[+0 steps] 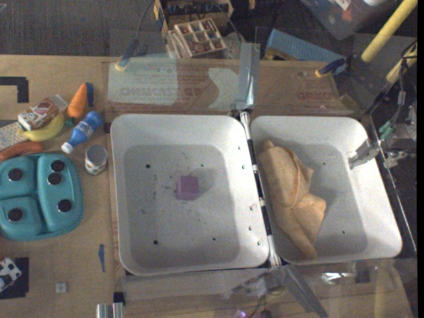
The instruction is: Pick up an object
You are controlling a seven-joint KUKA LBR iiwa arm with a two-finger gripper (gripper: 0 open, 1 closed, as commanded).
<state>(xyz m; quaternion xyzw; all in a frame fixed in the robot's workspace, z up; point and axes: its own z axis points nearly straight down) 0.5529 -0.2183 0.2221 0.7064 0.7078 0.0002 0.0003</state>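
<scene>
The tan cloth (293, 197) lies in the right bin (381, 204) with its long axis running from 11 to 5 o'clock, at 8 o'clock from the gripper (366, 153), whose jaw state cannot be determined.

Purple block (187, 187) (pale), tan cloth (293, 194), white bins (126, 177), teal tray (40, 194)

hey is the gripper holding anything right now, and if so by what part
Nothing looks held. The purple block lies alone in the left bin, and the tan cloth lies in the right bin, no jaws on either.
</scene>
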